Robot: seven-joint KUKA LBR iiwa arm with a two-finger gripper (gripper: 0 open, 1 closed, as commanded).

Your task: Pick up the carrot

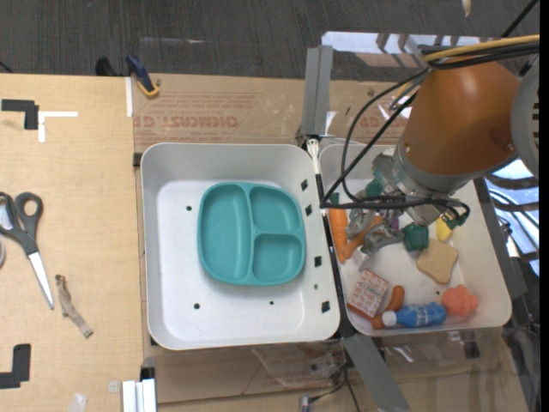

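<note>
The carrot (pixel 340 233) is a slim orange piece lying lengthwise against the left wall of the right bin (pixel 491 256), its top near the bin's upper left corner. My gripper (pixel 378 230) hangs low under the orange-banded wrist, just right of the carrot, among the toys in the bin's upper left part. The wrist and cables hide most of the gripper. Nothing is visibly lifted off the bin floor.
Around the gripper in the right bin lie a green piece (pixel 416 237), a yellow piece (pixel 444 227), a toast slice (pixel 437 263), a red-and-white packet (pixel 369 292), a blue bottle (pixel 420 316) and a pink fruit (pixel 461 301). The left bin (pixel 163 230) holds a teal divided plate (pixel 251 233). Scissors (pixel 30 239) lie far left.
</note>
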